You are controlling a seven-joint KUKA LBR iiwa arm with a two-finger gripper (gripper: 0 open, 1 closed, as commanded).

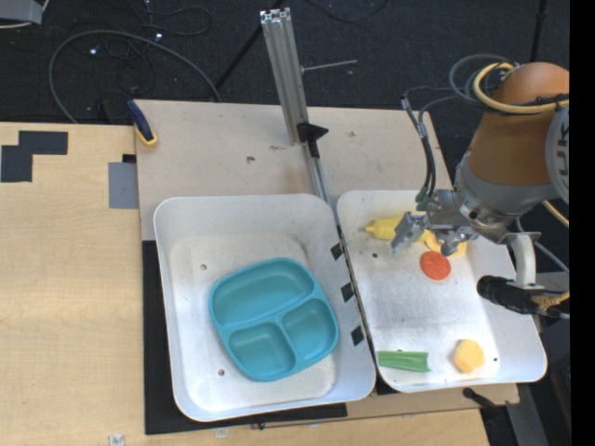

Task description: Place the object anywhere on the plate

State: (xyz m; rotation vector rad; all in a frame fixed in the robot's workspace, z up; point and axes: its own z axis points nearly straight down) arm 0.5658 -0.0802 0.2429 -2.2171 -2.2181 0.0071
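Gripper (427, 234) first: my two grey fingers hang low over the upper part of the right-hand shallow white bin (521, 365), reaching in from the right under my grey arm with its orange band (521, 119). The fingers stand spread, one tip near a yellow soft-looking object (383, 227) and the other beside a second patch of yellow partly hidden under my wrist; nothing sits between them that I can make out (the yellow shapes lie just beside and beneath, and whether any tip touches them I cannot tell).

Just below the fingers, in the same bin, lies a small round red-orange object (434, 266), apart from my tips. Toward the bin's near edge rest a flat green strip-like object (403, 360) and, to its right, a small yellow-orange lump (469, 355), the two near each other but not touching.

Over in the left-hand shallow white bin (186, 240) sits the teal plastic plate with three compartments (272, 317), lying flat and slightly turned, well apart from my gripper.
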